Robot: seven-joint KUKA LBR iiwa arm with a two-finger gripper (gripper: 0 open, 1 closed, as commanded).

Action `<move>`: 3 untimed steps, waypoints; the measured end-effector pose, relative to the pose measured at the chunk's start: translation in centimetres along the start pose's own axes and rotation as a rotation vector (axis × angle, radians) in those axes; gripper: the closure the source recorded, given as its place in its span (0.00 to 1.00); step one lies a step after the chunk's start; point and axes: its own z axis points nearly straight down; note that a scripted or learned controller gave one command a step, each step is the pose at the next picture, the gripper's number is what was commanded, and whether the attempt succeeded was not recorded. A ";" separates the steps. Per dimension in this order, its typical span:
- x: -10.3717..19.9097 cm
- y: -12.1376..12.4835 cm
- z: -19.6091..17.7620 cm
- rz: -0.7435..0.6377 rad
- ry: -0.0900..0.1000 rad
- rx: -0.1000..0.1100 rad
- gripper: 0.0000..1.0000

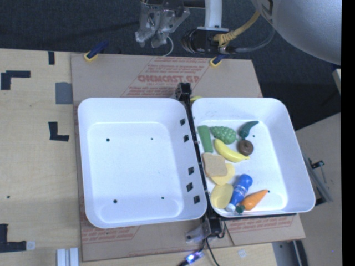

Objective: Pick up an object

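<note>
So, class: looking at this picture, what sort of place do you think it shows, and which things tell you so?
Probably a robotics lab test bench, not a kitchen. Two shallow white bins sit on cardboard, toy food such as a banana lies in the right one, and a robot gripper hangs above.

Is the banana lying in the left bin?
No, the banana lies in the right bin, between the green piece and the bread slice.

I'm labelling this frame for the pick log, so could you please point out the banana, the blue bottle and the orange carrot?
banana [230, 151], camera view, middle of its curved yellow body.
blue bottle [242, 184], camera view, on its blue body.
orange carrot [253, 200], camera view, thick part of its orange body.
</note>
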 end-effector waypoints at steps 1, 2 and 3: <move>1.4 3.8 0.1 0.003 -0.001 -0.003 1.00; 1.3 7.1 0.0 0.004 -0.001 -0.004 1.00; 1.4 1.3 3.6 0.001 -0.001 0.004 1.00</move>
